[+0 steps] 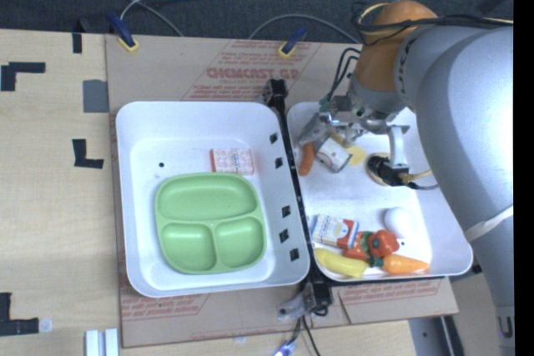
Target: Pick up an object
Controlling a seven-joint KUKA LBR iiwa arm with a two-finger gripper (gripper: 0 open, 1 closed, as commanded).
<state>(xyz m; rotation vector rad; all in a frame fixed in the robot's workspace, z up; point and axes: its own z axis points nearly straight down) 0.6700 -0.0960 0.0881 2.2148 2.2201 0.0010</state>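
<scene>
Gripper (332, 132) low over the back of the right bin (417, 196), just above a small white carton (334, 154).

Whether it is clenched or released cannot be told. An orange carrot-like piece (305, 159) lies beside that carton; a second carton (332, 228), tomato (382, 243), banana (340, 264) and orange pepper (403, 265) crowd the near edge. Left bin (142, 179) holds a green divided plate (209, 222) and a small red-printed packet (231, 160).

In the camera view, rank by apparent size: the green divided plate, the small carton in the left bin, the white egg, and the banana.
Largest to smallest:
1. green divided plate
2. banana
3. small carton, close to the banana in size, so that order is unsure
4. white egg
</scene>
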